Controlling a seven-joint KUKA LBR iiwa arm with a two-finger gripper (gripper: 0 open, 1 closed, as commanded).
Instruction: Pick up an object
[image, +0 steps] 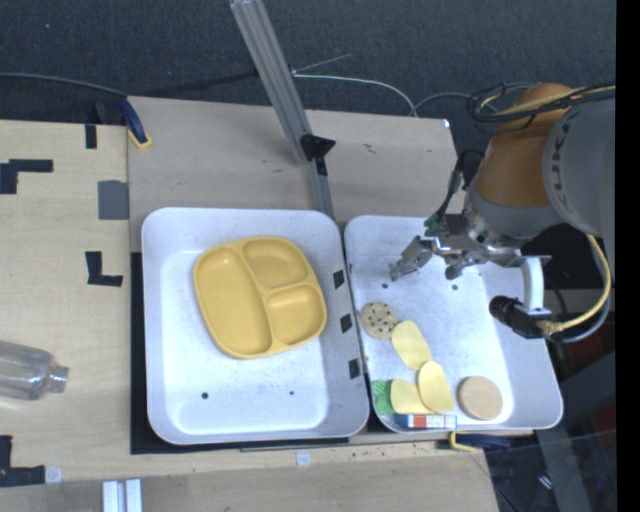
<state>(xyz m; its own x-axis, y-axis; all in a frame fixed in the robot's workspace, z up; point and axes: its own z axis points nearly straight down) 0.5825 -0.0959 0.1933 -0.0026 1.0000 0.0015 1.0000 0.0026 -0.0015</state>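
Hovering over the right bin (520, 400), we are carrying nothing yet: our tool (432, 257) is spread wide above bare floor, the cookie (378, 319) and chips (410, 343) lying nearby. The yellow plate (260, 296) is sitting in the left bin (170, 390) on the wooden bench (60, 300).

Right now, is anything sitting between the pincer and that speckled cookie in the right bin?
Nothing visible does. The pincer hangs over bare floor of the right bin, and the cookie lies below and left of it in the picture. The yellow pieces lie beyond the cookie, not between.
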